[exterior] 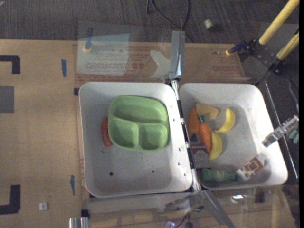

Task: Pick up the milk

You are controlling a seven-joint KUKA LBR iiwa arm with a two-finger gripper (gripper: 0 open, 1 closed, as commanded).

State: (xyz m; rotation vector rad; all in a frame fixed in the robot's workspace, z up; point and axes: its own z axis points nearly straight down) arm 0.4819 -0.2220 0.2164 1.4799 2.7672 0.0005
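At the right bin's (266, 103) right edge, the gripper (280, 131) hung low; whether it was parted or closed could not be told. The milk (251, 167) (a white and orange carton) lay below it beside a green bottle (217, 176).

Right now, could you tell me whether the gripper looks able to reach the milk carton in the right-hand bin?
Probably yes. The gripper hangs at the right bin's right side, and the milk carton lies close by near the front corner, uncovered. The green bottle beside it might crowd one side.
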